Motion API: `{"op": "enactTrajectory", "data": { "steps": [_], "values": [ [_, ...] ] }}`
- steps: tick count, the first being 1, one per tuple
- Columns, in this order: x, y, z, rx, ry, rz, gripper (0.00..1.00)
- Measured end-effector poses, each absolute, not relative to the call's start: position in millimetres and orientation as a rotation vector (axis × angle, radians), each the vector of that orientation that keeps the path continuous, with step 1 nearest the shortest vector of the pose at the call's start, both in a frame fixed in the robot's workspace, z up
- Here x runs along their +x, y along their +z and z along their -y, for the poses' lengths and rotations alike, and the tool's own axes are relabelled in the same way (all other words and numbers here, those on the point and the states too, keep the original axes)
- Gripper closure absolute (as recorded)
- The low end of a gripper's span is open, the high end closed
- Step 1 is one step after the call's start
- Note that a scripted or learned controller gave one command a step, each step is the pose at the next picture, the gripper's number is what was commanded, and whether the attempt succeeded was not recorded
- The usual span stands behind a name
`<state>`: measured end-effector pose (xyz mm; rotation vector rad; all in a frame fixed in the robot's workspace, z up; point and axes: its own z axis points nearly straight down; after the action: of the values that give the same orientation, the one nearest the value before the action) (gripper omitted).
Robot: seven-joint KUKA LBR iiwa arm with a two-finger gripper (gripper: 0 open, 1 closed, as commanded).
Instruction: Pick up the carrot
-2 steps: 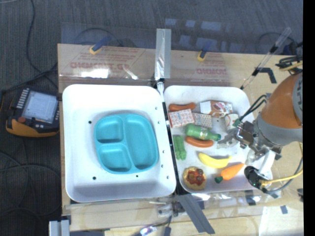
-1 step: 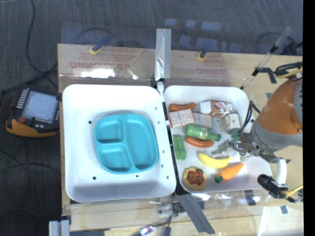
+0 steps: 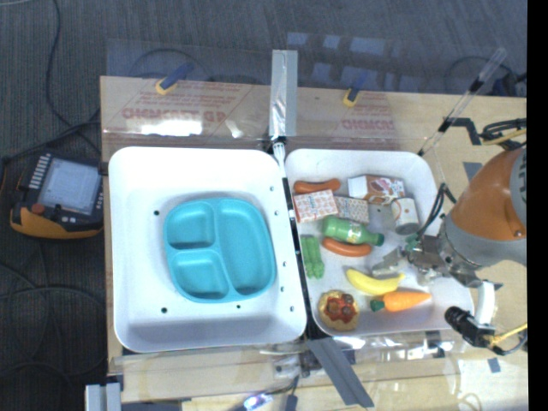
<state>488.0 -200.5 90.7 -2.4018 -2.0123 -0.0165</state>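
Note:
The carrot [image 3: 402,300], orange with a small green stub at its left end, lies on its side near the front right corner of the right bin [image 3: 428,178]. A yellow banana [image 3: 371,281] touches it on its upper left. My gripper [image 3: 409,252] hangs just behind the carrot, over the bin's right side, and the grey arm with its orange band [image 3: 497,197] comes in from the right. The carrot rests on the bin floor, apart from the gripper.
Packed into the right bin are two sausages [image 3: 317,186] [image 3: 347,247], a green bottle [image 3: 346,229], a green pickle [image 3: 312,256], small boxes [image 3: 313,204], a can [image 3: 404,212] and a pizza dish [image 3: 338,309]. The left bin [image 3: 137,229] holds a blue divided plate [image 3: 221,247].

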Motion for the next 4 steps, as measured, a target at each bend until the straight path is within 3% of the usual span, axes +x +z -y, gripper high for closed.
{"op": "enactTrajectory", "data": {
  "steps": [1,2,3,4],
  "values": [
    [482.9,121.1,121.4,-2.736,0.006,1.536,0.00],
    [501.4,205.2,64.5,-3.004,0.009,0.926,0.00],
    [482.0,159.9,134.7,-2.984,0.012,0.977,0.00],
    [551.1,174.0,135.8,-2.911,0.010,1.181,0.00]
  ]
}}
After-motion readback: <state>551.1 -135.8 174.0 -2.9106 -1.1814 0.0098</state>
